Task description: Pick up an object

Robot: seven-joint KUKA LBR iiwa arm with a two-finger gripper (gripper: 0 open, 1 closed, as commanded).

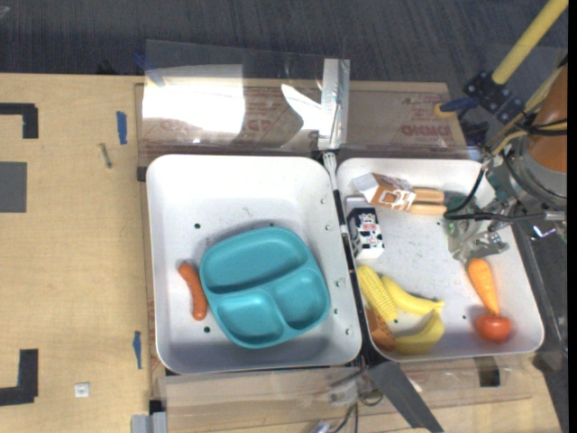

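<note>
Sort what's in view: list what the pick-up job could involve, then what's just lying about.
Job: pincer, hovering by the carrot; tomato, bananas, corn cob, small cow-print carton, all in the right bin.

Lying about: teal divided plate and sausage in the left bin; clear sheet behind.

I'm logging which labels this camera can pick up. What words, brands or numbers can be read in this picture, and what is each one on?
Brown cardboard panel behind the bins: reddish printed lettering, too blurred to read.
Small white carton in the right bin: dark markings, too small to read.
Orange-and-white packet in the right bin: print too small to read.
Nothing here reads clearly enough to quote.
</note>
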